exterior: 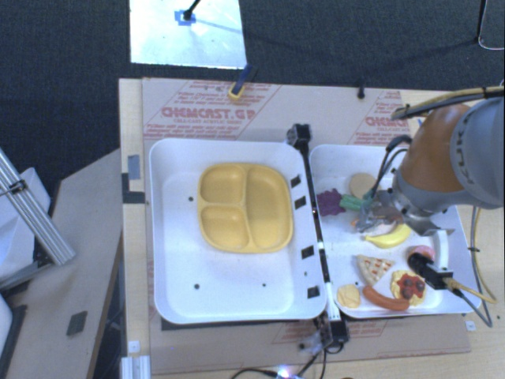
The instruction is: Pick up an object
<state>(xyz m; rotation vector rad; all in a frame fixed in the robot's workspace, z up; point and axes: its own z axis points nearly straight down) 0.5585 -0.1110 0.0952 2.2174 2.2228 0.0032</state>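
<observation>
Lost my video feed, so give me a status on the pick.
Gripper down in right bin, fingers unreadable. Banana and purple grapes close beside it. Nothing seen held. Yellow tray in left bin.

Under my bins, the board reads "CHEMCAST GP" in red (smaller lines too blurred for me).

A yellow divided plate with three compartments lies in the middle of the left white bin. The bin rests on a cardboard sheet with red print covering the counter. Beyond the plate, past the counter's far edge, a pale square panel lies on dark carpet.
</observation>
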